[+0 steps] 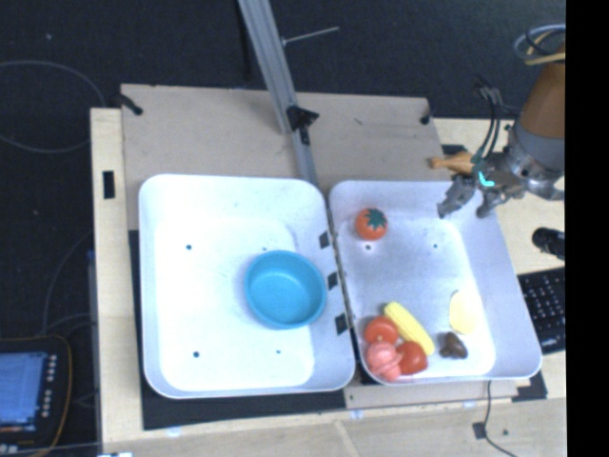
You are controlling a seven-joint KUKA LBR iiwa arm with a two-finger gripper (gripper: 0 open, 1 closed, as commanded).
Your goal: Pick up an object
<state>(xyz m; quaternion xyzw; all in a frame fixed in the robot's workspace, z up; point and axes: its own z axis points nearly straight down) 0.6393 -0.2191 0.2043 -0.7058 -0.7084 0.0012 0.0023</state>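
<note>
My gripper (469, 201) hangs spread and empty, I think, over the right bin (495, 255). 0 objects lifted; the tomato (371, 223) sits near.

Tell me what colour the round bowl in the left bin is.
Light blue; the round bowl shows best in the camera view.

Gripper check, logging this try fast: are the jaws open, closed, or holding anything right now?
Gripper: jaws open, nothing between them, above the far right corner of the right bin.

Dark floor (57, 27); pale wooden bench (371, 122); keyboard (544, 307) at right.
</note>
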